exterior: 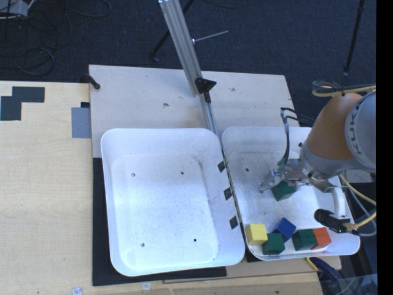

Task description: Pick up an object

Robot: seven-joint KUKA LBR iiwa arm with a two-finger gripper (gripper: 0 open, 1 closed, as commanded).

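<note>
While the arm (344,134) was reaching into the right bin (258,146) from the side, the gripper (279,183) sat low over the bin floor with a dark green block (284,192) right at its tip, just under and slightly to the right of the metal fingers. Honestly, I couldn't tell from this angle whether the claw was spread or pinched, or whether the block was actually between the fingers or just sitting next to them, so I wasn't going to call it a grab. The block looked like it was at floor level, touching or nearly touching the bin, so my read was that the lift hadn't happened: the approach looked done, while the closing and raising were left, or at least unconfirmed. The other candidates were bunched down below the claw along the near rim: a yellow cube (256,233) down and to the left, a blue cube (285,227) almost straight below, a second green block (274,244) just under those two, and another green one (303,239) touching an orange cube (321,236) down and to the right. The left bin (123,146) sat well off to the claw's left, across the divider. So I'd say it was maybe halfway, with the part that counted being unproven.
</note>
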